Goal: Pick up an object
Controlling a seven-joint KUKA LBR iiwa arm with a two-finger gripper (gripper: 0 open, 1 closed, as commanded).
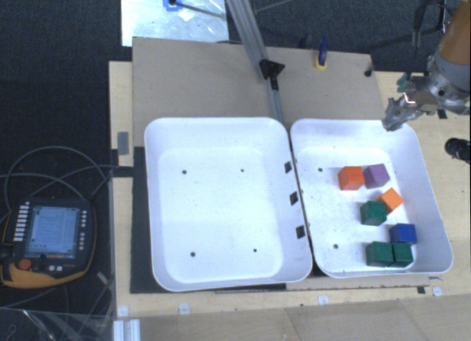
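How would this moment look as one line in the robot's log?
gripper: above right bin far corner, holding nothing | blocks: all in right bin | pick: not yet done

A handheld control pendant lies left of the bench; a yellow clamp, perhaps, sits beyond.

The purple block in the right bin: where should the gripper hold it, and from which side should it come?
Come from above the purple block and probably pinch its near and far faces. Its left side touches the orange block, so no finger fits there.

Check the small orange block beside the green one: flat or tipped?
Tipped. The small orange block sits cornerwise, propped against the green block, unlike the larger orange block lying flat.
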